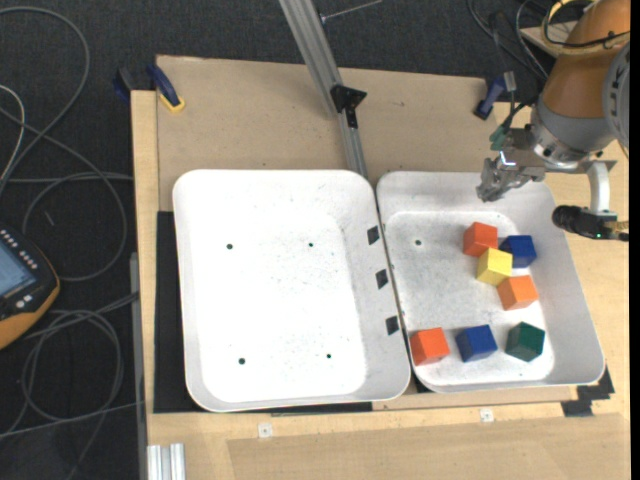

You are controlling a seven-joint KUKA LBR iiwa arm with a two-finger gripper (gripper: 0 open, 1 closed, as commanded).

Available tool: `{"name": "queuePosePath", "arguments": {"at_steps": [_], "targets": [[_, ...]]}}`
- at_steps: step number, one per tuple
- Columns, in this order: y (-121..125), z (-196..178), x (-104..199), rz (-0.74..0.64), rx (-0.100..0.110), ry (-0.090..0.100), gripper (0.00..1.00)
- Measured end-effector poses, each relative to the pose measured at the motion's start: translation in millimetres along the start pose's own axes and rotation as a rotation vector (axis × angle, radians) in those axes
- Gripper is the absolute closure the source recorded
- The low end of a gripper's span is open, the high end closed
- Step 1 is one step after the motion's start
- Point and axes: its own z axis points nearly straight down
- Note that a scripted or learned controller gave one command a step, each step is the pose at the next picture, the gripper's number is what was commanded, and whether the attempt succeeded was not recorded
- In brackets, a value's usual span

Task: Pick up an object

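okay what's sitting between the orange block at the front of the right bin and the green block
One blue block sits between the front orange block and the green block, seen in the camera view.

White bins [270, 288] hold orange, blue, yellow and green blocks [498, 266].

Light was even and fairly bright — diffuse, from overhead, with no hard shadows. The two white bins [270, 288] were nearly washed out, their surfaces pale and low in contrast, though fine speckles remained visible. Only a thin, soft shadow lay under the blocks [497, 266] in the right bin. The dark floor [60, 88] swallowed detail around the cables. Focus was moderate throughout — edges were slightly soft, with visible compression grain. The arm [585, 78] at the right looked a little blurred.
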Motion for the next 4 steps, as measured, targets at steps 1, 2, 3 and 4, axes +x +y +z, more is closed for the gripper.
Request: {"name": "queuePosePath", "arguments": {"at_steps": [1,2,3,4], "targets": [[-0.6,-64.5,-5.3,0.0,-0.003,-0.001,1.0],[0.9,-97.4,-5.4,-0.002,0.001,0.0,1.0],[-7.6,-102.8,50.4,-0.007,0.008,0.004,1.0],[-26.4,-96.5,110.6,-0.007,0.01,0.005,1.0]]}}
